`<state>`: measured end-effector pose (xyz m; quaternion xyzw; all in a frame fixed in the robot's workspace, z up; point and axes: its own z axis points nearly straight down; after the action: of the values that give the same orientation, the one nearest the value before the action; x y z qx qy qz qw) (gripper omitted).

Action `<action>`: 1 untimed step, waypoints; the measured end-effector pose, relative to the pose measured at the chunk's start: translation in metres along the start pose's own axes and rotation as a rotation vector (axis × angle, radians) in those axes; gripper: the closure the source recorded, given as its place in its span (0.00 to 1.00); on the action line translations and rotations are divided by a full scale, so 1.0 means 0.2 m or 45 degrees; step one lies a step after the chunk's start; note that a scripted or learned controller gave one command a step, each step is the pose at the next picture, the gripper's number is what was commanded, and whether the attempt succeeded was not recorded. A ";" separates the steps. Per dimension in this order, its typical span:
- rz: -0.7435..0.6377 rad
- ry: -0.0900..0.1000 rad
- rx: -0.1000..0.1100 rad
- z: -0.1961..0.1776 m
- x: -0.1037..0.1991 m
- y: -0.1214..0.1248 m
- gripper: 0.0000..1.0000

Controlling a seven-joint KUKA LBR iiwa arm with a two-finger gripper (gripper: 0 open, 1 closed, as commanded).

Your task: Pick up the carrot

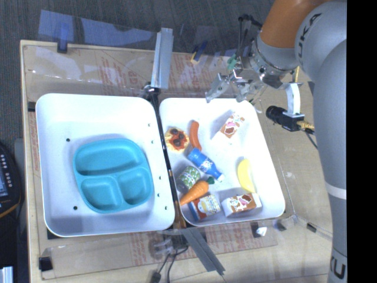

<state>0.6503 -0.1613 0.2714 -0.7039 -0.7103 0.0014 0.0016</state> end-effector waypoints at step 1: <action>0.295 0.002 0.002 0.60 -0.23 0.03 0.00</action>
<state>0.6568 -0.2080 0.1519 -0.7814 -0.6241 0.0015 0.0024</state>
